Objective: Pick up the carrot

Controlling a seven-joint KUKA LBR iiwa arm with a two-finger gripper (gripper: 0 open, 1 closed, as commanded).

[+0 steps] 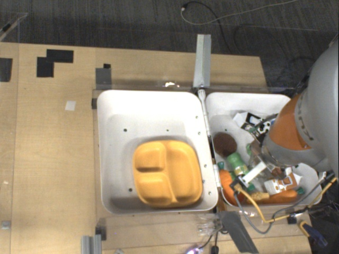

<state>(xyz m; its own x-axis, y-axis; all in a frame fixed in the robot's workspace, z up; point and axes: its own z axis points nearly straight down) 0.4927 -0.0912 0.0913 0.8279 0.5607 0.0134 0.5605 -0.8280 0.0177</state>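
The carrot (279, 197) is a long orange piece lying along the front wall of the right bin (222, 107), with a greenish end pointing right. The grey arm with its orange band reaches in from the right and hangs over this bin. My gripper (269, 169) is low in the bin, just behind and above the carrot, and the wrist hides most of it. Nothing can be seen held in it.
The right bin also holds a brown round object (224, 142), a green bottle (236, 163), a round orange item (226, 181), a small brown-and-white pack (280, 184) and black-and-white clutter (254, 123) at the back. A yellow divided tray (167, 172) lies in the left bin (122, 110).
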